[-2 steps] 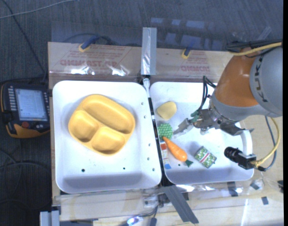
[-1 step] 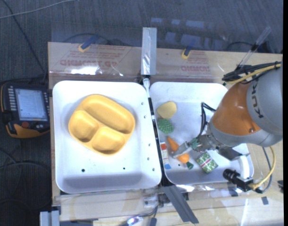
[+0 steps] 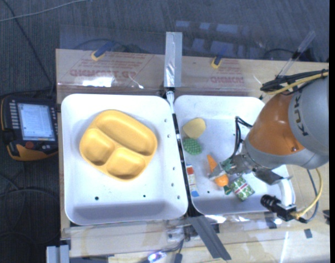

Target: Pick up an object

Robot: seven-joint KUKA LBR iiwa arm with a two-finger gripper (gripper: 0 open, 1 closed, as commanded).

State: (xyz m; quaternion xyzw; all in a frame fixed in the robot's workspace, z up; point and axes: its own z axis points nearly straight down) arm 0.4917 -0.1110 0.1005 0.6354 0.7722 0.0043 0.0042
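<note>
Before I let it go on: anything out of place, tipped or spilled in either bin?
Nothing spilled or damaged. The yellow tray sits slightly askew in the left bin. In the right bin, small items are loosely scattered: a yellow piece, a green ball and a green-and-red carton lying tilted beside the tool.

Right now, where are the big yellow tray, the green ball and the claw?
yellow tray (image 3: pixel 118 144): camera view, left bin, point on its central ridge.
green ball (image 3: pixel 192 146): camera view, right bin, point on its top.
claw (image 3: pixel 228 170): camera view, right bin, point at its tip.
</note>
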